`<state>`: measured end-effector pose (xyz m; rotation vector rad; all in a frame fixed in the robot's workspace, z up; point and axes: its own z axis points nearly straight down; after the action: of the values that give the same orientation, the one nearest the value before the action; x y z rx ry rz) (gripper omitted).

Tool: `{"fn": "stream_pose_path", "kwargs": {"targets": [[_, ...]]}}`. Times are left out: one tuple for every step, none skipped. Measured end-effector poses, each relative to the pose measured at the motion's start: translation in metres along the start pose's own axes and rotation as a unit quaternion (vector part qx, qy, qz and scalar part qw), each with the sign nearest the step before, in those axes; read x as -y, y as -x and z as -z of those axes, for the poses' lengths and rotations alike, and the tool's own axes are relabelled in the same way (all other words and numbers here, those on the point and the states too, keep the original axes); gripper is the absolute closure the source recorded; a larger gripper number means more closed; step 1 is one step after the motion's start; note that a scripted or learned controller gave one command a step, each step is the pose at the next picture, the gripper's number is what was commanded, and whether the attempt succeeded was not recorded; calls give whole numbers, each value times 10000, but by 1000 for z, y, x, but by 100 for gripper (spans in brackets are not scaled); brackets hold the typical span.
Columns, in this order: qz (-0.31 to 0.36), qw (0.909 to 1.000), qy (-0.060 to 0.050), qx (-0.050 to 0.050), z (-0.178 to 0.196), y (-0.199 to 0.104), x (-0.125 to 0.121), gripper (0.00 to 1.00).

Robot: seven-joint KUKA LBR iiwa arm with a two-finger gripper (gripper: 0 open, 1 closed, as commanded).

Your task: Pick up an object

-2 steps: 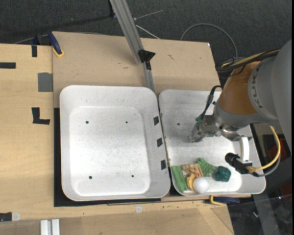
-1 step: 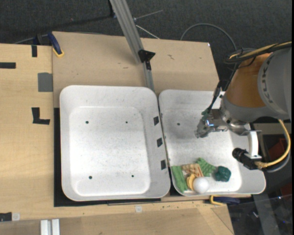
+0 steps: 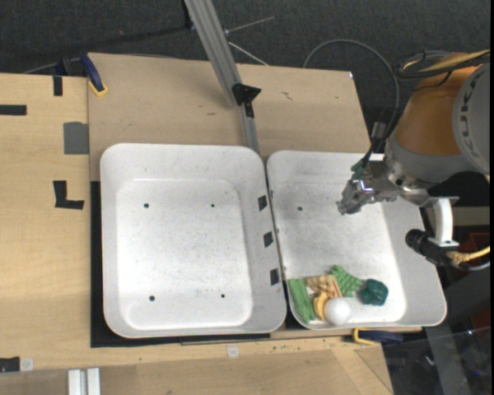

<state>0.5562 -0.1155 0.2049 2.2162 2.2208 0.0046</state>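
The right-hand bin (image 3: 313, 188) serves as the landmark. The gripper (image 3: 351, 199) hangs above that bin's upper middle, well apart from anything it could lift; nothing lies between its fingers, and how far they are spread cannot be told from here. The candidate objects are heaped in the bin's near corner: a white ball (image 3: 338, 310), a green piece (image 3: 347, 281), a dark teal lump (image 3: 374, 292) and a tan and yellow item (image 3: 319, 290), all touching or overlapping. Risk, as a judgement: in so tight a heap against the bin wall, descending fingers may strike the rim, straddle two objects, or nudge the ball so that it rolls free.
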Motion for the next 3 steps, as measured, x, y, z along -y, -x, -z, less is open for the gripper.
{"fn": "stream_pose_path", "kwargs": {"targets": [[-1, 10000, -9, -2, 46, -6, 5, 100], [28, 10000, -26, -14, 47, -66, -17, 100], [20, 10000, -30, -11, 48, -110, -30, 100]]}}
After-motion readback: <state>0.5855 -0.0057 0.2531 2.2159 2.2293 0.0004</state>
